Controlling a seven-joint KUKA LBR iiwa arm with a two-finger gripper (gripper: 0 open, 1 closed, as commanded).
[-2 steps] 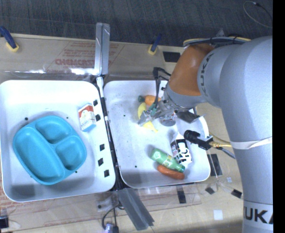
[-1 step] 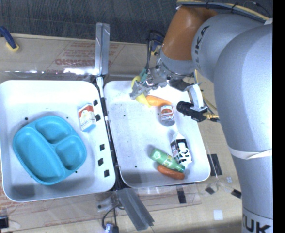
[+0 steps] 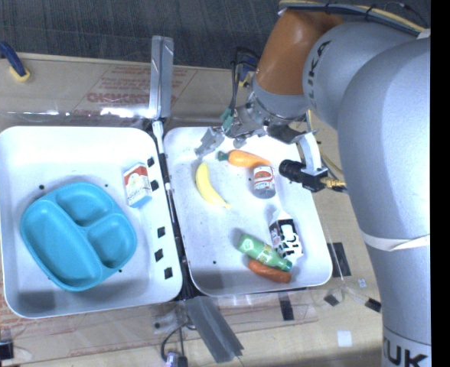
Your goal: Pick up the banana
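The yellow banana (image 3: 208, 185) lies in the right bin (image 3: 210, 274), in its upper left part, pointing roughly up and down. My gripper (image 3: 219, 139) hangs just above and slightly right of the banana's upper end, near the bin's back wall. Its two fingers are spread apart with nothing between them, and they stand clear of the banana.
In the right bin lie an orange carrot (image 3: 247, 158), a small can (image 3: 262, 180), a black-and-white carton (image 3: 285, 236), a green packet (image 3: 262, 252) and a second carrot (image 3: 269, 271). The left bin (image 3: 26, 144) holds a blue divided plate (image 3: 78, 234) and a small box (image 3: 137, 184).
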